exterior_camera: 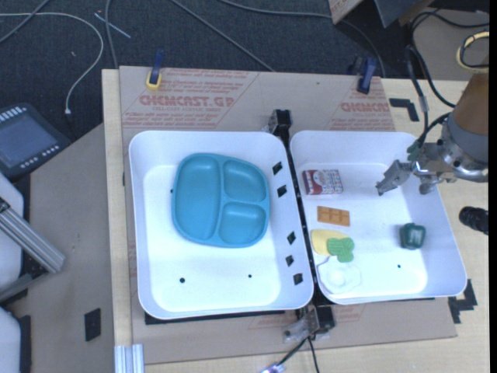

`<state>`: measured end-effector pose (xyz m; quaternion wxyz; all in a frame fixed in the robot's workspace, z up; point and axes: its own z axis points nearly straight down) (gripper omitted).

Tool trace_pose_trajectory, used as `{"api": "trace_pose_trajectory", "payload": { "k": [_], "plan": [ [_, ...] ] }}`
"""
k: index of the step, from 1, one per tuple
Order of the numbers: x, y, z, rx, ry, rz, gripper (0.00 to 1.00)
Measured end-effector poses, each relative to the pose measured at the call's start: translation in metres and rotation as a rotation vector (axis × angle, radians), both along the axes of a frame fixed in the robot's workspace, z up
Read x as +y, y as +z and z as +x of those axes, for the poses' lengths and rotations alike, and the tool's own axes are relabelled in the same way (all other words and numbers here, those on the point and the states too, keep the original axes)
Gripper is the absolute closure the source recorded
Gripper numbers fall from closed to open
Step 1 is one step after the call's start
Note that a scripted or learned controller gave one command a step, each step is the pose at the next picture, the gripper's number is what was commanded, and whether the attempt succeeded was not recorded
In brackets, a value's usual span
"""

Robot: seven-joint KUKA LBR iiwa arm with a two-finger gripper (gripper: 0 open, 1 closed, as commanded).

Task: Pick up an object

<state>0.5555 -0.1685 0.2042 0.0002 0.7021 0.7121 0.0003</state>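
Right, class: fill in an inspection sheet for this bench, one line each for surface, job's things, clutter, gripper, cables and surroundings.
Surface: cardboard-covered bench bearing a left bin and a right bin, side by side.
Job's things: in the right bin, a red-and-white packet, an orange wafer, a yellow piece with a green piece on it, a white item, a dark green block.
Clutter: blue divided tray in the left bin.
Gripper: gripper over the right bin's upper right, nothing seen in it.
Cables: grey cables on the dark floor.
Surroundings: handheld screen at left; clamps on the bench's far edge.
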Motion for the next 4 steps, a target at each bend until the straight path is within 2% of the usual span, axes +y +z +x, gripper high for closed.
{"api": "trace_pose_trajectory", "payload": {
  "k": [1,2,3,4],
  "plan": [
    [0.000,-0.001,0.001,0.000,0.000,0.000,0.00],
    [0.005,-0.044,0.002,0.006,-0.013,0.002,0.00],
    [0.001,-0.107,-0.002,0.008,-0.015,0.003,0.00],
    [0.001,-0.120,-0.002,0.005,-0.014,0.002,0.00]
  ]
}}
